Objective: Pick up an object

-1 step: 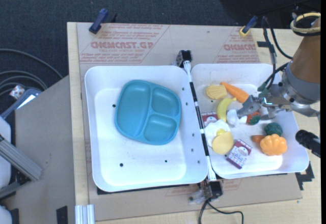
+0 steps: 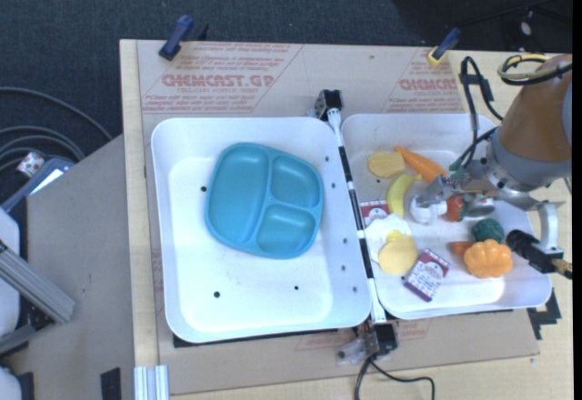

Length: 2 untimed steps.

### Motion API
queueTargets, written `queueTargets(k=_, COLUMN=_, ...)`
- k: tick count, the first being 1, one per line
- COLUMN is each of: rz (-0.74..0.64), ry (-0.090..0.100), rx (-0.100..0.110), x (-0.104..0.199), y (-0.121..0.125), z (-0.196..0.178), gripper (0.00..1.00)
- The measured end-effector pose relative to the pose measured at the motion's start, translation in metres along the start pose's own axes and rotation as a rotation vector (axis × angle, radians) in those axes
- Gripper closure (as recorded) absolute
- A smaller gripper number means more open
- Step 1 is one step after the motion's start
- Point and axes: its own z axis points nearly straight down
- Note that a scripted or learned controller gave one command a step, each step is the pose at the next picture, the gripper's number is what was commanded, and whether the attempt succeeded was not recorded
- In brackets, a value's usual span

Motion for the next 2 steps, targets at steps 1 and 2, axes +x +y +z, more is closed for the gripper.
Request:
queueTargets(k=1, rz=-0.001, ry=0.001, rx=0.019, x=0.014, y=0.076, z=0.022, gripper=0.00)
queueTargets(k=2, rz=-0.001, ry=0.001, rx=0.018, x=0.014, y=0.076, z=0.012, gripper=1.00)
